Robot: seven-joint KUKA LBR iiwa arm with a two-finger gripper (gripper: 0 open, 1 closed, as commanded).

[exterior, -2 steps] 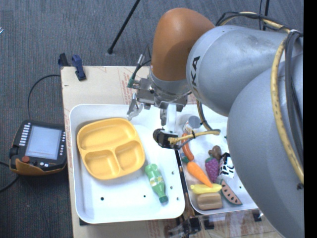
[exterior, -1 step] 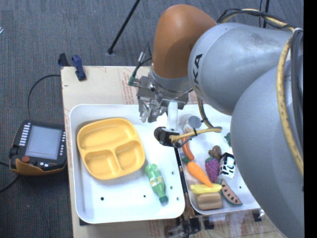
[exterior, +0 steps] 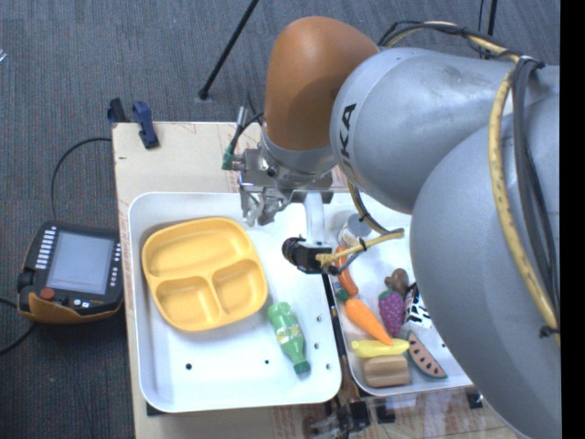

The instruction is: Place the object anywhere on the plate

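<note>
A yellow three-compartment plate [exterior: 196,250] lies in the left part of the left white bin [exterior: 183,373], with nothing on it. A green toy bottle [exterior: 290,337] lies on its side on the bin floor, just off the plate's lower right corner. My gripper [exterior: 259,210] hangs at the bin's far rim, just beyond the plate's upper right corner and well apart from the bottle. I see nothing held in it.
The right bin [exterior: 402,391] holds a carrot [exterior: 366,318], purple grapes [exterior: 391,311], a banana [exterior: 379,347], a bread piece [exterior: 386,370] and a watermelon slice [exterior: 422,355]. A blue clamp [exterior: 142,122] sits at the bench's far left corner. The arm's bulk overhangs the right side.
</note>
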